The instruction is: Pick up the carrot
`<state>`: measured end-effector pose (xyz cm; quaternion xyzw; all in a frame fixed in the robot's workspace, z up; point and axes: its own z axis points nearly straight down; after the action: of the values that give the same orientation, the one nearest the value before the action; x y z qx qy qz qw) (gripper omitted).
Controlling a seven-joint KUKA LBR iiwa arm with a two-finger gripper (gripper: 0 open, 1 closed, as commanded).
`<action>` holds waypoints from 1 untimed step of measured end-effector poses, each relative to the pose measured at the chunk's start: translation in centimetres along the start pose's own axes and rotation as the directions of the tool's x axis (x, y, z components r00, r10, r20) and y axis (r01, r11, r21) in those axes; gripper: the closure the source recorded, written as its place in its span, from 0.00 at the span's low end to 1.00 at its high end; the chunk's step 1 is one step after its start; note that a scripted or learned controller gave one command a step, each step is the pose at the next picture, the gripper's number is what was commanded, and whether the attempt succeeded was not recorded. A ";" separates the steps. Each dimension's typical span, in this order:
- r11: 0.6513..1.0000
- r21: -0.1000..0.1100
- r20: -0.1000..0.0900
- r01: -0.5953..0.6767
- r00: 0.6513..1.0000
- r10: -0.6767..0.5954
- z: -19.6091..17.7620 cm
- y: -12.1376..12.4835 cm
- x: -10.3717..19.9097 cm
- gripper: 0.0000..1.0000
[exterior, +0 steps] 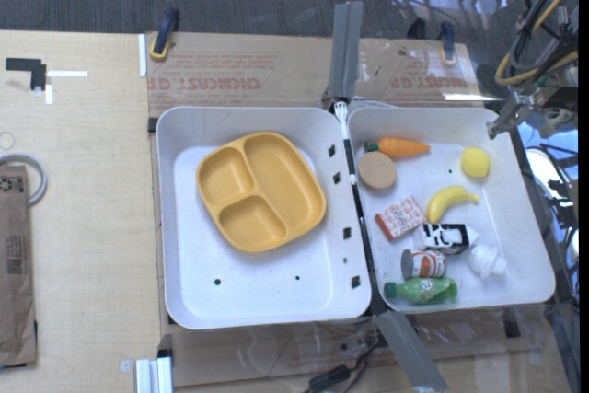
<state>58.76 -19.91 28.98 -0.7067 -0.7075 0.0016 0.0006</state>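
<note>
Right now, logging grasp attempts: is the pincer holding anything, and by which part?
Nothing is held. The pincer is at the right bin's far right edge, apart from the carrot, which lies untouched in that bin's far left corner.

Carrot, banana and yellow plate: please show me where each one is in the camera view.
carrot (405,147), camera view, middle of its orange body.
banana (450,200), camera view, middle of its curved yellow body.
yellow plate (315,198), camera view, right rim of the divided plate.
</note>
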 end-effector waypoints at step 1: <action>0.963 -0.001 0.000 0.269 0.963 -0.269 6.4 1.9 4.0 0.00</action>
<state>60.64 -15.87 22.60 -0.6043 -0.7968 0.0012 0.0005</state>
